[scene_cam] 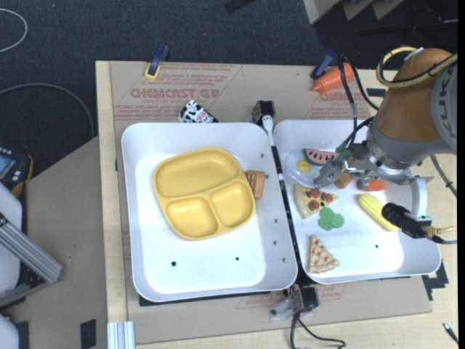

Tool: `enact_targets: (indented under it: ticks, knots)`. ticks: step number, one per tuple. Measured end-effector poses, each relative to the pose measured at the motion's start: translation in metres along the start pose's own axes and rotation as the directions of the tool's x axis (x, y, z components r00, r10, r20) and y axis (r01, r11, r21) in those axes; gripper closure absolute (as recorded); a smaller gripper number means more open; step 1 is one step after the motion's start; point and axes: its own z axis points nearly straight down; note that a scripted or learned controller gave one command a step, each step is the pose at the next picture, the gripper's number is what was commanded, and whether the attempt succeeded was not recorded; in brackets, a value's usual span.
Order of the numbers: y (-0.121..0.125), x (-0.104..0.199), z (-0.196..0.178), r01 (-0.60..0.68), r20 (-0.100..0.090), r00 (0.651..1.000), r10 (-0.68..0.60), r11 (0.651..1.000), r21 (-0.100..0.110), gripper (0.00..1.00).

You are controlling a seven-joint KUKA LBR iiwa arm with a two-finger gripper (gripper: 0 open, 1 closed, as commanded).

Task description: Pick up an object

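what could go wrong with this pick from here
The end effector sits low among crowded toy food in the right bin: the watermelon slice, a pizza slice and the corn lie close together. It might close on two items or nudge neighbours aside and miss.

A robotics lab: clamps [155, 62] fix a board surface [218, 86] holding white bins [138, 195] of toy food, with cables [14, 27] on dark carpet.

The grey arm [418, 115] bends in from the right, its wrist angled down-left toward the low-hanging hand [330, 174].
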Motion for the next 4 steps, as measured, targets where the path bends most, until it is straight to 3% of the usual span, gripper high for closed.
enact_targets:
  ticks: [2,3,4]
  knots:
    - [0.002,-0.001,0.074,0.000,0.000,1.000,0.000,1.000,-0.006,0.00]
    - [0.004,0.000,0.060,0.001,-0.001,1.000,-0.001,1.000,-0.014,1.00]
    - [0.004,0.000,0.017,0.002,0.003,1.000,-0.002,1.000,-0.011,1.00]
